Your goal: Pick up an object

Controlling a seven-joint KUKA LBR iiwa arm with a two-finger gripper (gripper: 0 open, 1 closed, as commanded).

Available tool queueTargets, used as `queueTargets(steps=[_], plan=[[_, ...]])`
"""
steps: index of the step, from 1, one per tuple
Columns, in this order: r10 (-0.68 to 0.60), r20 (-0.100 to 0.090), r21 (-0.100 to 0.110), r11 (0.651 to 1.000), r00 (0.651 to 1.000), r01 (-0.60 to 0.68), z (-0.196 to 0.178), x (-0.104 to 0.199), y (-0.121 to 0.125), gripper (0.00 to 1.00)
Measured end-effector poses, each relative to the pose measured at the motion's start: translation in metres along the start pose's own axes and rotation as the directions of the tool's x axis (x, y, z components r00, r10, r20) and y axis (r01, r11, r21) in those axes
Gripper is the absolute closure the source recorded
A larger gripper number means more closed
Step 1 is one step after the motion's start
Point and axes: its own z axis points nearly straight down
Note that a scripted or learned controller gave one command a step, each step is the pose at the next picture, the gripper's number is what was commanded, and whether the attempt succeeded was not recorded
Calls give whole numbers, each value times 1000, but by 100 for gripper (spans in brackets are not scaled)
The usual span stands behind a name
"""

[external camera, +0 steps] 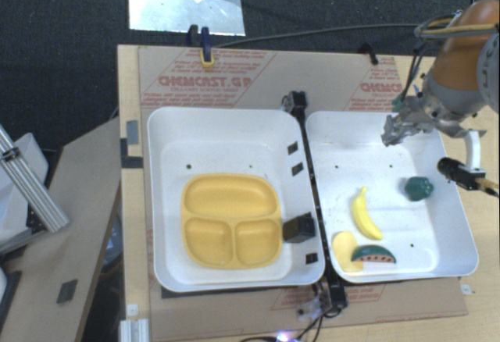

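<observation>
Yellow plastic banana [366,214] is lying untouched at six o'clock of the right white bin [457,254]; claw [398,130] is hovering at twelve o'clock, grip state unclear, nothing picked yet

Arm [467,59] cut off at right edge — gripper [397,130] fingers' state unclear.

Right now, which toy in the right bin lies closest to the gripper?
The green lump, alone near the bin's right wall, just below the gripper. The banana and watermelon slice lie further toward the front.
</observation>
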Motion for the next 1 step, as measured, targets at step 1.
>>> queueTargets(steps=[1], plan=[[-1, 0, 0, 1000, 1000, 1, -55, 0, 3, 100]])
